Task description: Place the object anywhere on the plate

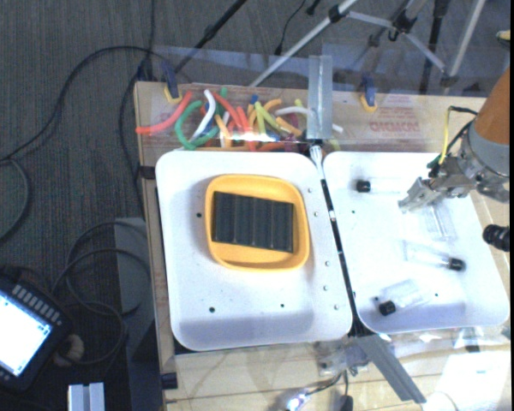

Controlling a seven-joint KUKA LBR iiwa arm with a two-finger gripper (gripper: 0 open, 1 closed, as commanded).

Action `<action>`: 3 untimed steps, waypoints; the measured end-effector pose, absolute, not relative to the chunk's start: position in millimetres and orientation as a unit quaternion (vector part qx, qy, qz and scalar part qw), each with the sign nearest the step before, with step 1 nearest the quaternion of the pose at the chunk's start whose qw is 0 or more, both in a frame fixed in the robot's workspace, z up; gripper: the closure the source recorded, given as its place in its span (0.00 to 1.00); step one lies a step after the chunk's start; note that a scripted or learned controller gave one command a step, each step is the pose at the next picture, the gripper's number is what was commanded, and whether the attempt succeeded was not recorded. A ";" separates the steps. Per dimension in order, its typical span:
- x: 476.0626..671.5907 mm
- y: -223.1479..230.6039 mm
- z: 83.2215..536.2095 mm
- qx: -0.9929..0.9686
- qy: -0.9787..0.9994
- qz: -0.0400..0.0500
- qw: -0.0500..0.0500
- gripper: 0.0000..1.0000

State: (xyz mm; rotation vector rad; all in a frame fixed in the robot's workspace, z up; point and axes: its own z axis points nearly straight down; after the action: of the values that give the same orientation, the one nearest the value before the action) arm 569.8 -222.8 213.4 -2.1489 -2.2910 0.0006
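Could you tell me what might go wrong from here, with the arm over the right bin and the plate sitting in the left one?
1. The clear tubes with black caps are see-through against the right bin, so a grasp could miss or slip.
2. The gripper must cross the ridge between the bins to reach the yellow plate; a loosely held tube might drop there.
3. A round tube could roll off the plate.
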 end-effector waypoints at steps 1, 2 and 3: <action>493.0 -191.7 161.4 -0.599 -0.801 0.000 0.001 1.00; 491.2 -147.7 204.1 -0.568 -0.823 0.000 0.001 1.00; 515.8 -119.9 209.4 -0.511 -0.859 0.000 0.000 1.00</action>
State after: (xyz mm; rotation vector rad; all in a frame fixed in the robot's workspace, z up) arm 515.8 -119.9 209.4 -1.6057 -2.6998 0.0006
